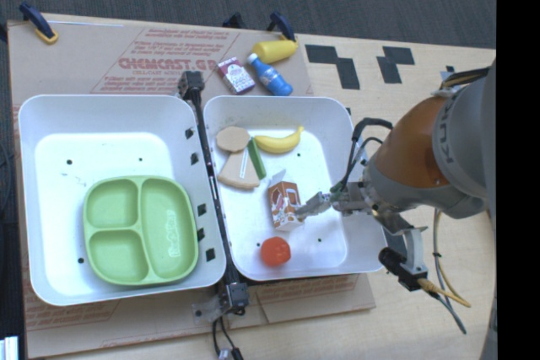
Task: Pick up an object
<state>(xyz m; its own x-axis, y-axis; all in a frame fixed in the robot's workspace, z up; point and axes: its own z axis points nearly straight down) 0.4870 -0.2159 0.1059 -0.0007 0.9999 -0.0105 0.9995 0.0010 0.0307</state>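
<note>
The right bin (336,107) holds a yellow banana (279,141), a tan round slice (232,138), a tan bread-shaped piece (237,174), a green stick (256,158), a small brown and white carton (283,206) and a red ball-like fruit (275,251). My gripper (310,204) reaches in low from the right, its tip at the carton's right side and touching or nearly touching it. The carton rests on the bin floor. The grey arm and its orange band (413,156) hang over the bin's right rim.
The left bin (51,110) holds a green divided plate (140,229). Behind the bins, on the cardboard, lie a yellow bottle (276,51), a blue bottle (270,76) and a small packet (237,75). A black clamp bar (205,156) runs between the bins.
</note>
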